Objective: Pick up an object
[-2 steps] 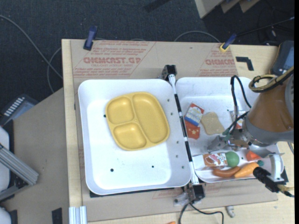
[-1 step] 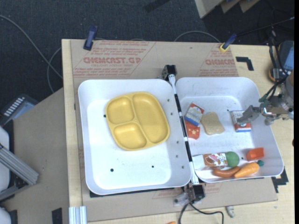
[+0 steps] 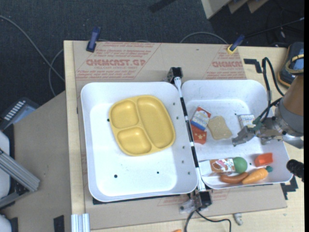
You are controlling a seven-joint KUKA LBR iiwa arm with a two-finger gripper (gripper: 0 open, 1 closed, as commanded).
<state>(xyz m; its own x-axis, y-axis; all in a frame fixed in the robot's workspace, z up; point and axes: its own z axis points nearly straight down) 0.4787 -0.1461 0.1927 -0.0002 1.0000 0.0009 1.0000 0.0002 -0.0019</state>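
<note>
I'm seeing the objects lying in the right bin: a tan bread slice mid-bin, a red-and-white carton to its left, and a carrot, sausage and green ball at the lower edge. The gripper is hovering right of the bread; I cannot tell its jaw state. A yellow divided plate is sitting in the left bin.
</note>
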